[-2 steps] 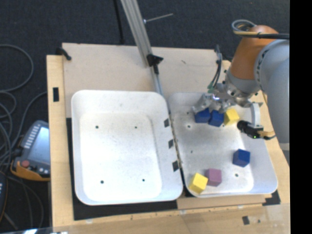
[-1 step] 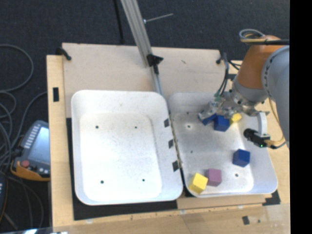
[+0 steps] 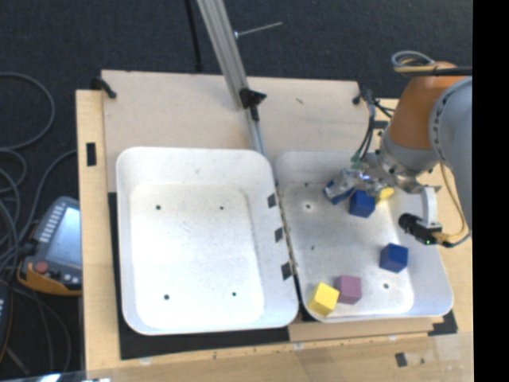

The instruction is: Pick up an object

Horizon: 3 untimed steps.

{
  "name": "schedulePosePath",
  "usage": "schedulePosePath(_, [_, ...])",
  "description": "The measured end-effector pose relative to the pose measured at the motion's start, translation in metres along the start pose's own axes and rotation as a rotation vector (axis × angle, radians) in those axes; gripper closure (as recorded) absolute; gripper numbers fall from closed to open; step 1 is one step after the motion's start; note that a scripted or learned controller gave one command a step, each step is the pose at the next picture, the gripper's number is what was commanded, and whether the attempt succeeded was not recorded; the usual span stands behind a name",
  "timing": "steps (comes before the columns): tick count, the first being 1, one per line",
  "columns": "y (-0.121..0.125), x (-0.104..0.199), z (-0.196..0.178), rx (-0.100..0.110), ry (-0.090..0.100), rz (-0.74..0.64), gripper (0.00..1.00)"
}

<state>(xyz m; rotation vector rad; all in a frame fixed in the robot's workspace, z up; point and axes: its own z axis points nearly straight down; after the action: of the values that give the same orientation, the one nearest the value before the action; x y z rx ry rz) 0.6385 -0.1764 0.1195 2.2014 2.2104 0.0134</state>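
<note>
Yellow cube point(image 3: 324, 298) and purple cube point(image 3: 347, 288) at near rim; open floor mid-bin; blue cube point(image 3: 362, 204) touching gripper point(image 3: 347, 187), finger state unclear.

single fixed cam overhead, slanted down at bench point(image 3: 199, 110), mid-range. Both bins point(image 3: 199, 165) in frame, left of gripper point(image 3: 350, 188); arm point(image 3: 429, 126) enters right of it.

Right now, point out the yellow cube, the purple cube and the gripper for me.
yellow cube point(image 3: 324, 298), camera view, middle of its top face.
purple cube point(image 3: 348, 288), camera view, middle of its top face.
gripper point(image 3: 347, 187), camera view, at its fingertips beside a blue cube point(image 3: 362, 204).
</note>
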Motion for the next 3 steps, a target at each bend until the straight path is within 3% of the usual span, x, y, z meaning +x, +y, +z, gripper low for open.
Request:
schedulePosePath(1, [0.021, 0.034, -0.016, 0.014, 0.008, -0.001, 0.0])
schedulePosePath(2, [0.028, 0.052, 0.021, 0.013, 0.007, -0.001, 0.0])
schedulePosePath(3, [0.013, 0.025, 0.022, 0.02, 0.007, 0.006, 0.0])
